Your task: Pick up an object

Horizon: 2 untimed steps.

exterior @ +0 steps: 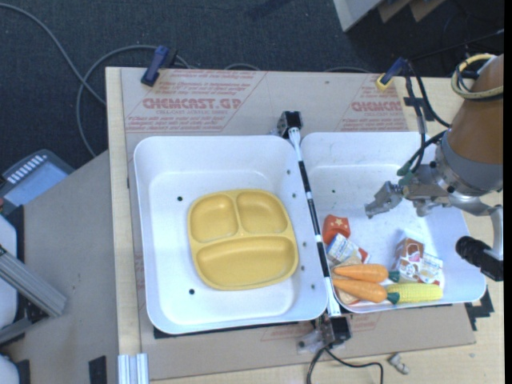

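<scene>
The right bin point(352, 146) holds a small pile in its near half: a red piece point(336, 226), a white packet point(346, 249), two orange carrots point(362, 272) point(360, 290), a yellow corn cob point(416, 294) and a red-and-white packet point(410, 254). My gripper point(382, 203) hangs over the middle of that bin, pointing left. It is up and to the right of the red piece and apart from every object. Nothing hangs from it.
A yellow three-compartment plate point(240, 238) lies in the left bin point(160, 214). A black-and-white divider bar point(308, 206) runs between the bins. The arm's orange band point(480, 126) stands over the right bin's far right side. Blue clamps point(154, 65) grip the board's far corners.
</scene>
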Tool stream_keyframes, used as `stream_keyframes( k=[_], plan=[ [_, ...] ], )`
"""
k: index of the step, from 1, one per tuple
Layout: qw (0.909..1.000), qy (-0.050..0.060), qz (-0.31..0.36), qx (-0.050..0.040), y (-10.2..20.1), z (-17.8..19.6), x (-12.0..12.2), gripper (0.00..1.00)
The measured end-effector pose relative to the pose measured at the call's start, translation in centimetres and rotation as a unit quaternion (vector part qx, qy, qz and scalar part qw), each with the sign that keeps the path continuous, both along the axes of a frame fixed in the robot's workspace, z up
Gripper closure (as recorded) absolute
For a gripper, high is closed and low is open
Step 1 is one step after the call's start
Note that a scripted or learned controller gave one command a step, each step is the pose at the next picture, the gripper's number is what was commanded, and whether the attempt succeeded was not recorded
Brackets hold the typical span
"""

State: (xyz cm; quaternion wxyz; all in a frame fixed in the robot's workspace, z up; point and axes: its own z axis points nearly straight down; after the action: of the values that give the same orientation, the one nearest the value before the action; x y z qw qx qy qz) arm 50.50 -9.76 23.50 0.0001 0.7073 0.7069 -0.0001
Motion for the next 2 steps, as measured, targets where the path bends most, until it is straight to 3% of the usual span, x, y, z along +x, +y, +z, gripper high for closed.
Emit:
stream_keyframes(
  k=[1,2],
  plan=[
    [1.0000,0.001,-0.001,0.0004,-1.7,-9.3,-2.7,0.00],
    [1.0000,-0.001,0.001,0.0011,0.3,-14.8,-2.5,0.00]
  ],
)
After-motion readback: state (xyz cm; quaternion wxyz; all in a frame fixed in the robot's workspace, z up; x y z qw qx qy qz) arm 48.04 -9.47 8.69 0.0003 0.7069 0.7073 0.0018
